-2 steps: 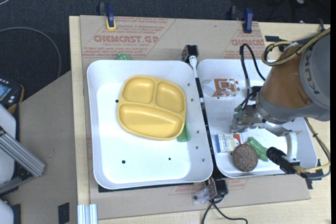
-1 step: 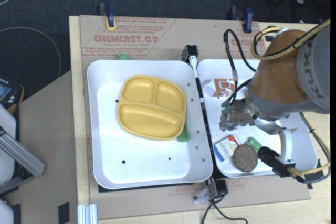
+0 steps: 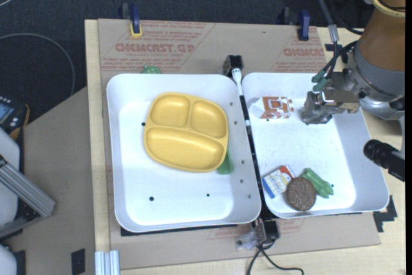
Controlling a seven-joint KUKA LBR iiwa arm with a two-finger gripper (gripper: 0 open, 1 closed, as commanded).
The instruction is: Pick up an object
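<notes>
I cannot tell how the jaws stand on the gripper (image 3: 313,114); go straight down onto the orange packet (image 3: 277,107) just left.

The bench (image 3: 187,42), topped with brown board, bears two white bins side by side: left bin (image 3: 129,158), right bin (image 3: 347,158).

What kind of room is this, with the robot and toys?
Probably a robot lab. A robot arm's gripper reaches over two white bins holding toy items like a yellow divided plate, on a clamped board with cables around.
</notes>
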